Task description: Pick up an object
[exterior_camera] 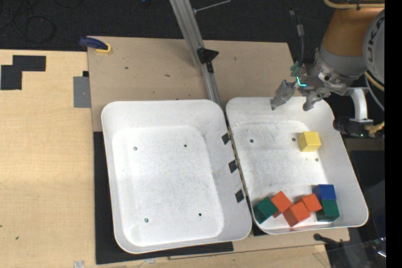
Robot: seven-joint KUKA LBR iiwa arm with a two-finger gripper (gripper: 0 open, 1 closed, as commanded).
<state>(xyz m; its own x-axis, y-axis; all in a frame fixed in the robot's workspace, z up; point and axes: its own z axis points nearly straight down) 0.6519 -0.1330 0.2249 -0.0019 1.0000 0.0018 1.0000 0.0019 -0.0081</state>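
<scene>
My gripper [295, 99] hangs over the far edge of the right bin [352, 166], its two fingers spread open with nothing between them. A yellow block [309, 140] lies in that bin, a little nearer the camera than the gripper and slightly right of it. At the bin's near end sits a cluster of blocks: a green one [266, 208], two orange ones [281, 201] [304, 209], a blue one [325, 192] and another green one [329, 211] at the right.
The left bin [125, 128] lies beside the right one, with black clips along the shared rim. A slanted aluminium bar [187, 22] rises behind the bins. A blue and yellow clamp [95, 44] sits at the board's far left corner.
</scene>
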